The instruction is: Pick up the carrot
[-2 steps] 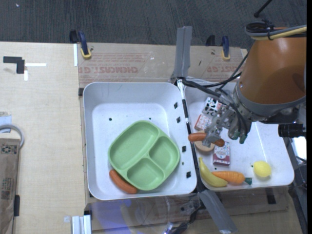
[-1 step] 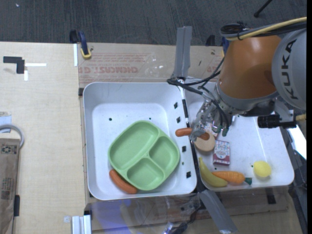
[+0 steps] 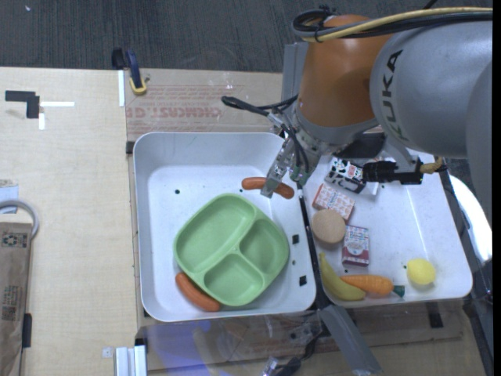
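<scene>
The grey arm (image 3: 407,69) reaches in from the right and bends down over the border of the two white bins on the table (image 3: 63,210). The left bin (image 3: 156,163) holds a green divided plate (image 3: 231,249), one sausage (image 3: 197,292) touching the plate's lower left edge, and a second sausage (image 3: 262,185) near the back. The right bin (image 3: 454,288) holds small boxes, a round bun, a banana (image 3: 338,282), a yellow lemon (image 3: 421,272) and the carrot (image 3: 368,284).

The claw (image 3: 279,180) hangs low in the left bin, just above the back sausage and touching or almost touching it. Whether it is released or clenched I cannot tell from here.

I judge that the task is not yet started in earnest: the carrot lies free at the front of the right bin, against the banana, well apart from the claw. The arm must cross to that bin, go down and grasp it.

The long axis of the carrot runs almost left to right, with the green stem end pointing right, toward the lemon.
</scene>
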Robot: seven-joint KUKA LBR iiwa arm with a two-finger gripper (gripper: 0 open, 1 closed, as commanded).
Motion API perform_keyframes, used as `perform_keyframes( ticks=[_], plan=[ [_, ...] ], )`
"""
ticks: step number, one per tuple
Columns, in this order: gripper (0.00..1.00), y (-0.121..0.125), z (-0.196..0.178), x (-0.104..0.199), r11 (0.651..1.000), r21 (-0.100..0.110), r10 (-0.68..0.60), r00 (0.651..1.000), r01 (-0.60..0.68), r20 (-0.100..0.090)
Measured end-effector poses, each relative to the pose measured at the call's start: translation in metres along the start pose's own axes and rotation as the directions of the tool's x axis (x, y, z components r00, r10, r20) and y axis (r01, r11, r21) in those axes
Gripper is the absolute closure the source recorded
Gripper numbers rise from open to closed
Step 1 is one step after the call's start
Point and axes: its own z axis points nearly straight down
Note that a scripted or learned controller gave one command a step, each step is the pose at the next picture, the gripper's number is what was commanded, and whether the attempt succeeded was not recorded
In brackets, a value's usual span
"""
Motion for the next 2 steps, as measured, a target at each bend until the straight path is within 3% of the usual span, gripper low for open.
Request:
perform_keyframes(
  ticks=[1, 2],
  plan=[
    [1.00, 0.096, -0.009, 0.010, 0.977, 0.000, 0.212, 0.977, -0.212, 0.001],
    [1.00, 0.039, -0.140, -0.012, 0.914, 0.001, 0.405, 0.914, -0.405, 0.001]
  ],
)
